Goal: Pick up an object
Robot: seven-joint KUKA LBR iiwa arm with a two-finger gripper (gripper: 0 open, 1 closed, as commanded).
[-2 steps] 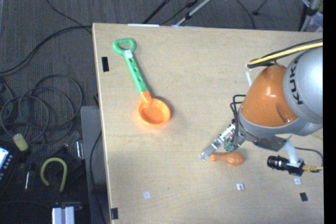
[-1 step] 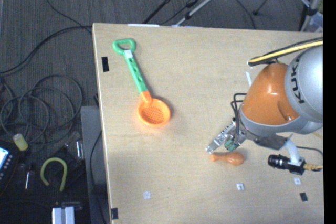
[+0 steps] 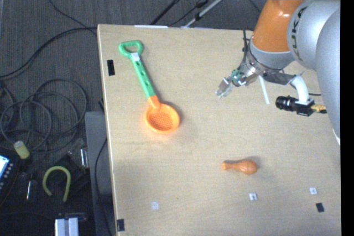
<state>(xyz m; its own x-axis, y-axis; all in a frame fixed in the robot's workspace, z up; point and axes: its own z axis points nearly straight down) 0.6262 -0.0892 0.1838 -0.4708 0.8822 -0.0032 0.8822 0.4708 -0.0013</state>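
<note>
Left side of the bench [image 3: 182, 185]: green-handled scoop [image 3: 150, 95] with orange bowl, lying flat, handle pointing up-left. Lower middle: small orange drumstick-shaped toy [image 3: 241, 166], also flat, narrow end to the left. Gripper [image 3: 225, 87] hangs up and right of both, well apart, nothing between its fingers; gap looks slightly open, but too small to be sure. Toy is the nearer target, I'd judge. Best approach: come straight down over its fat end, fingers across the short axis, open wide before descending.

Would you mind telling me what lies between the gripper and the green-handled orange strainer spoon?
Nothing: in the camera view, bare tan board separates the gripper from the strainer spoon.
</note>
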